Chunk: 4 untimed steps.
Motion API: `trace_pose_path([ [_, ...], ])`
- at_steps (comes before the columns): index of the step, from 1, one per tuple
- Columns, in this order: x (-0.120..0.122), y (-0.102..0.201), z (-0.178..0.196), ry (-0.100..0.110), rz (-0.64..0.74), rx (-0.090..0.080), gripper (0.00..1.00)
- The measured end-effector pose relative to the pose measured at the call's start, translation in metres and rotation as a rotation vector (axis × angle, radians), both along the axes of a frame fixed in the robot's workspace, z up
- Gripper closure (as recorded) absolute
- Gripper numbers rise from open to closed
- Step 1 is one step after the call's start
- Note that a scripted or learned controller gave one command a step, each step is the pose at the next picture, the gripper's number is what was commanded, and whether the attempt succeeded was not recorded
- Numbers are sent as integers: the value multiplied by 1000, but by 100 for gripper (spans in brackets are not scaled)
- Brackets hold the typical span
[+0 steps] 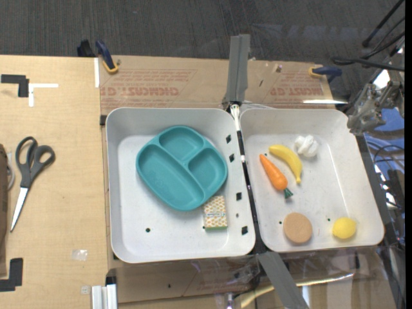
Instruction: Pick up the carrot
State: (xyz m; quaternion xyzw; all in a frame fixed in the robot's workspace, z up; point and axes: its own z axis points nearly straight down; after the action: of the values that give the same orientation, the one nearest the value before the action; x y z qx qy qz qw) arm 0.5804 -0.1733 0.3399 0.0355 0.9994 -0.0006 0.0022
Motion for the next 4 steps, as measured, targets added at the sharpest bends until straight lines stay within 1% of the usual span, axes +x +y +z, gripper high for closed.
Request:
trace_pose_path([
  [1, -37, 28, 14, 1, 363, 0, 100],
  [2, -60, 5, -5, 2, 563, 0, 100],
  [3, -80, 19, -30, 2, 685, 0, 100],
  [4, -91, 1, -34, 1, 914, -2, 100],
])
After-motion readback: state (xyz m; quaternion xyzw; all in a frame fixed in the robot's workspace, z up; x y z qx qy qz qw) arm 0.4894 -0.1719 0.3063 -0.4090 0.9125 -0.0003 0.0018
